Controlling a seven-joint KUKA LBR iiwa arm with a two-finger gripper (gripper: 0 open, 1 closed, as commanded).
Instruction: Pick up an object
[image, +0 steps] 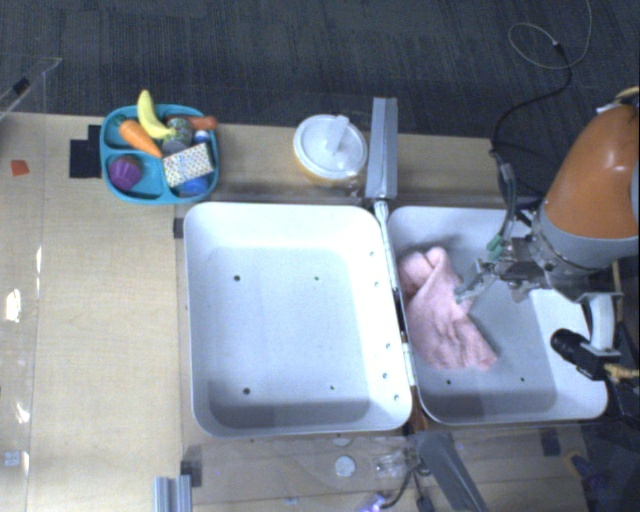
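**Approaching the pink cloth in the right bin**

While the arm is reaching in from the right, the claw (478, 282) is hovering low over the right bin (575, 395), at the right edge of the pink cloth (440, 312). Whether its fingers are spread or pressed together cannot be told at this resolution; nothing is visibly pinched between them.

The pink cloth is lying crumpled against the left wall of the right bin, beside the divider shared with the left bin (290, 320). Its long axis is running from upper left to lower right, with a bunched lobe at the upper end, near the far left corner, and a flatter, wider spread at the lower end pointing toward the bin's middle.

Procedure for this step, as a judgement:
- The descent is best aimed at a raised fold, not the flat margin, since thin fabric is likely to slip from a shallow pinch.
- The fingers are best set across the long axis, so that they are gathering material between them.
- The lift is best kept vertical, clear of the divider.

On the counter (90, 330) beyond the bins, a blue tray of toy food (160, 152) and a white lidded container (330, 148) are standing well apart from the work.
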